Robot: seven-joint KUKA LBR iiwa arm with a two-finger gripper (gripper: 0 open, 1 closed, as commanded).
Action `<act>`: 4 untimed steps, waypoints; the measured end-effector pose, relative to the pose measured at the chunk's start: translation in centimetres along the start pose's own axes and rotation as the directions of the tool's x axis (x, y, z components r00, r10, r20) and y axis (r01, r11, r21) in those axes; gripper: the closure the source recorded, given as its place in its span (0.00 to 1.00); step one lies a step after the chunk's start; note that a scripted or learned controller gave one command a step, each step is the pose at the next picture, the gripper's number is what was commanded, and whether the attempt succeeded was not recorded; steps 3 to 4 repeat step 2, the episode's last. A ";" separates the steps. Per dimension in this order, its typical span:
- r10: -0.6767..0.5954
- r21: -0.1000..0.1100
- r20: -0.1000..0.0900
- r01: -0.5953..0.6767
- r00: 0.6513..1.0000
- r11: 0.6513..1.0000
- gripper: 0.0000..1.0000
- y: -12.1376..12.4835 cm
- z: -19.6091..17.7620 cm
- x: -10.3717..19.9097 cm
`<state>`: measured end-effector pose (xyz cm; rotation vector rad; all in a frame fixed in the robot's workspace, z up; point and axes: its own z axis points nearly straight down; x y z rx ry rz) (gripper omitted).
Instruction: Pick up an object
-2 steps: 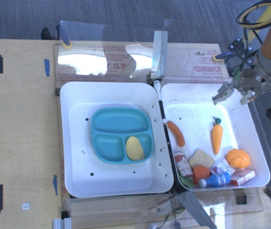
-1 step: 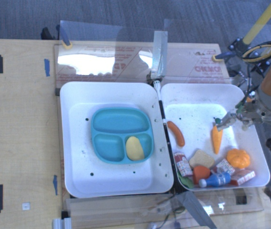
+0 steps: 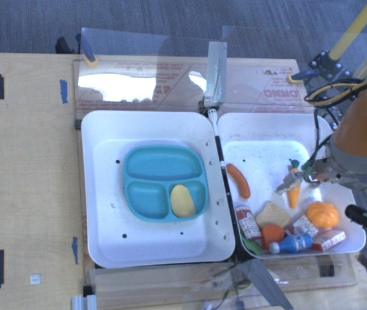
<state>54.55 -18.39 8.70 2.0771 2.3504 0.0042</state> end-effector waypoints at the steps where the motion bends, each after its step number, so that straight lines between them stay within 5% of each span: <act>1: 0.002 -0.007 0.003 -0.002 1.000 1.000 1.00 0.2 -1.2 -0.1; 2: 0.125 -0.005 -0.003 -0.125 0.992 0.992 1.00 6.8 -12.5 7.7; 4: 0.125 -0.005 -0.003 -0.125 0.992 0.992 1.00 6.8 -12.5 7.7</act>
